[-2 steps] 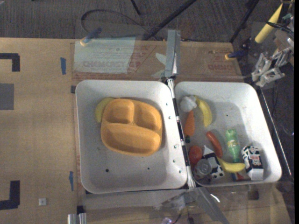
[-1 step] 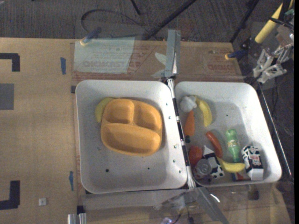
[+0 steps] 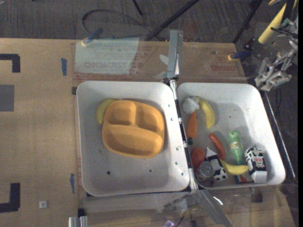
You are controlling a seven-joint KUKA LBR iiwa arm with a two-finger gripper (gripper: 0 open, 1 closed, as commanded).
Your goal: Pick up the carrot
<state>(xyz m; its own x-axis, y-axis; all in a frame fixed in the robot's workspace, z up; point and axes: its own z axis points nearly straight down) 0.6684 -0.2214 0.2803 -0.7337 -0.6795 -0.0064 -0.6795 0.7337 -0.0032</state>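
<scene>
Two white bins [image 3: 90, 174] [image 3: 270, 126] sat side by side. I counted one orange divided plate [image 3: 133, 128], three bananas [image 3: 101, 110] [image 3: 208, 113] [image 3: 234, 168], one carrot [image 3: 191, 125], one green bottle [image 3: 235, 146] and two cow-patterned cartons [image 3: 256, 164] [image 3: 217, 167].

The pale grey metal two-finger gripper [image 3: 271, 76] hangs beyond the far right corner of the shallow white right-hand bin [image 3: 246, 90], just outside its rim and off the surface. It is seen at a slant, its lower end pointing down and to the left toward that corner. Its structure is a blurred tangle of light struts, too small to make out in detail. Above it, further up and to the right of the same bin, the grey wrist of the arm [image 3: 287, 40] rises toward the picture's upper right corner, partly cut off by the edge.
</scene>
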